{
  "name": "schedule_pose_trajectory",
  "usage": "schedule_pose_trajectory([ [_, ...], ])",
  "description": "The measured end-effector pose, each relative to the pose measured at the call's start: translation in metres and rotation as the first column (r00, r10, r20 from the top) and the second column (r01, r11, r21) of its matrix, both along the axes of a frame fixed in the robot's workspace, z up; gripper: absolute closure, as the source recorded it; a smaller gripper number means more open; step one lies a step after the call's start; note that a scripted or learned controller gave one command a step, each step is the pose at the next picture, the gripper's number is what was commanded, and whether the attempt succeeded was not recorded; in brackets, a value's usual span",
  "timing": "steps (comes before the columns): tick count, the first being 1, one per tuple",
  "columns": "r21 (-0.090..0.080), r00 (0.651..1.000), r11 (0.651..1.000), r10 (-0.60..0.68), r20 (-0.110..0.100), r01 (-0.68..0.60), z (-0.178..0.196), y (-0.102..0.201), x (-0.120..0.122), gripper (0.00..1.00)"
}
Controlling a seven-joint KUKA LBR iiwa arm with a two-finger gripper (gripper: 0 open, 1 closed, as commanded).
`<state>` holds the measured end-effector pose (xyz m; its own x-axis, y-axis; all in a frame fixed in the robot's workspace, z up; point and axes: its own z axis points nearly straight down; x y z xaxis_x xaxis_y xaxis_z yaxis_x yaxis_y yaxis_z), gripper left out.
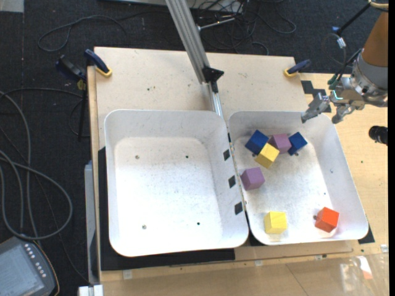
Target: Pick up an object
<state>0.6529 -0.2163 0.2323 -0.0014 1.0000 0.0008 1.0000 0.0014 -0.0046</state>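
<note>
Grey end effector (pixel 323 111), seemingly open and unladen, above right bin (pixel 345 177) rim.

We find no text, label, brand, number or sign that can be read. The small black patches along the inner edge of the right bin (pixel 345 184) carry no marks we can make out, and the coloured blocks show plain faces.
</note>
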Motion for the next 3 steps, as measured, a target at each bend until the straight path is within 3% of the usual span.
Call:
schedule_pose_trajectory([
  [1, -0.002, 1.0, 1.0, 0.002, 0.004, -0.002, 0.003, 0.0, 0.001, 0.0],
  [2, 0.0, 1.0, 1.0, 0.0, -0.001, 0.0, -0.061, 0.0, 0.001, 0.0],
  [3, -0.001, 1.0, 1.0, -0.001, 0.007, 0.001, -0.107, -0.003, 0.004, 0.0],
])
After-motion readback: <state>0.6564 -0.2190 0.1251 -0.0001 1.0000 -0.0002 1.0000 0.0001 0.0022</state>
